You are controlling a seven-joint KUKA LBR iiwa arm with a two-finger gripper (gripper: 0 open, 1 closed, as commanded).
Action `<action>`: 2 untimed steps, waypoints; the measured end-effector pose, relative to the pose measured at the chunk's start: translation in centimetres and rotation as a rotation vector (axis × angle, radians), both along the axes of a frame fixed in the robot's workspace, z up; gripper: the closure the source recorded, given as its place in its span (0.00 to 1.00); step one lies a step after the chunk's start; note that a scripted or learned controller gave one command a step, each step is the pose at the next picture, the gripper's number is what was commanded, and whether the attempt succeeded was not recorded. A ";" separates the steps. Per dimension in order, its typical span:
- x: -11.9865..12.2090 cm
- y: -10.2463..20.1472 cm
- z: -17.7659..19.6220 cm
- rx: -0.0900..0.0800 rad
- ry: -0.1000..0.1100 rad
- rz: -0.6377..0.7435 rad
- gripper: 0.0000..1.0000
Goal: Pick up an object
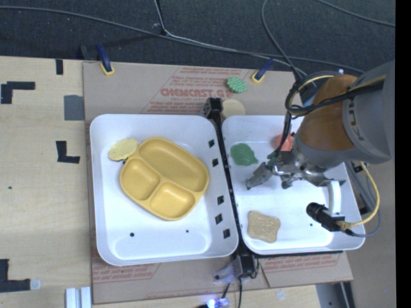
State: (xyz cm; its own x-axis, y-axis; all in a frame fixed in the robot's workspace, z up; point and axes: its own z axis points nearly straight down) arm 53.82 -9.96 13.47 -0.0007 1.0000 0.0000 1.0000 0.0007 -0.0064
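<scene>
In the right bin (347,233) my gripper (271,180) hangs over the white floor near the middle. It is open, and the two dark fingers (255,179) have nothing between them. A flat green piece (243,153) lies just up and to the left of the fingertips, apart from them. Near the bin's front edge, below the gripper, rests a tan biscuit-like piece (263,226). At the wrist's upper left a small red object (284,142) peeks out, partly hidden by the arm.
The left bin (109,236) holds a yellow divided plate (165,177) and a pale yellow flat piece (122,149). A black divider (221,165) separates the bins. Behind them, on the cardboard, lie a green dotted piece (236,84) and a beige disc (235,107).
</scene>
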 end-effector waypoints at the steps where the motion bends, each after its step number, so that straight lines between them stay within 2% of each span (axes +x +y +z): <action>1: 0.0 0.0 -5.2 -0.002 -0.006 0.000 0.00; 2: 0.1 0.1 -3.9 -0.001 -0.008 0.001 1.00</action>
